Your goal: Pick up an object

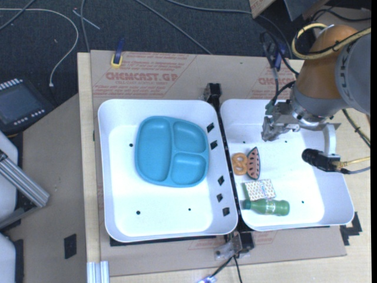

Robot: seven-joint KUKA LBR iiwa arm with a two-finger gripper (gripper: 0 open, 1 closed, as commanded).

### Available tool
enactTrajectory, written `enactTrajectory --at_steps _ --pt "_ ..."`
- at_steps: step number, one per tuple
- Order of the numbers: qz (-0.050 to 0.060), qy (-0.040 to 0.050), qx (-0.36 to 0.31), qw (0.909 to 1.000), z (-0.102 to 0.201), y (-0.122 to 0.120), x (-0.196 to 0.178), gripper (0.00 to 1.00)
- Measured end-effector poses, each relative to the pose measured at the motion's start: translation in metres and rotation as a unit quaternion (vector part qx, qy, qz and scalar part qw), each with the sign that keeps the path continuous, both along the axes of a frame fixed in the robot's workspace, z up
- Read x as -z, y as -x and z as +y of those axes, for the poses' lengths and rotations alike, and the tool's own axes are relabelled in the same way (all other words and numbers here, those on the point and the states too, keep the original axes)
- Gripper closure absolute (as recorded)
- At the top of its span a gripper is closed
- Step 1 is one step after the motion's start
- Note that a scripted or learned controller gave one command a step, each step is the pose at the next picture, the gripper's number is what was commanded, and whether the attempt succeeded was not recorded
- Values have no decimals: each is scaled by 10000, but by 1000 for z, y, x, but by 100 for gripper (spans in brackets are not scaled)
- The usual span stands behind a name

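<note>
Camera view: end effector (pixel 274 128) hangs over the upper part of the right bin (pixel 330 208), and I cannot tell its state from this slant. Nothing is seen between it and the bin floor.

The landmark here is the melon slice (pixel 254 162), a small wedge toy with red face and dark rind. It lies below and a little to the left of the end effector, near but apart from it. Its long axis runs almost up and down in the view, slightly tilted. Just to the left of the slice, touching or nearly touching, is an orange ring (pixel 239 163). Below the slice lies a checked packet (pixel 260 189), and below that a green bottle (pixel 267 206) on its side, with long axis left to right.

I judge the slice to be the nearest candidate, so the coming move would be a short travel toward the lower left and then down.

The bin floor is white, flat and smooth. To the right of the slice the floor is bare, so there is room on that side; on the left side the ring crowds it. Far to the left of the slice, in the left bin (pixel 118 217), lies a blue tray (pixel 171 151).
</note>
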State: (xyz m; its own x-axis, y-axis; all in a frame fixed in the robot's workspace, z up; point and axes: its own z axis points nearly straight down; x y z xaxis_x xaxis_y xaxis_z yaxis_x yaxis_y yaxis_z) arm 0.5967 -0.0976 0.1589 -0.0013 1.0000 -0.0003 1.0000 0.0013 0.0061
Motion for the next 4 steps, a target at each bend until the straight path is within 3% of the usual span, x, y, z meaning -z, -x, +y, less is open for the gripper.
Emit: enactTrajectory --at_steps 1,4 --pt "7 1 1 10000 0 -1 -54 100" --pt "28 -5 -9 10000 145 -6 -57 100"
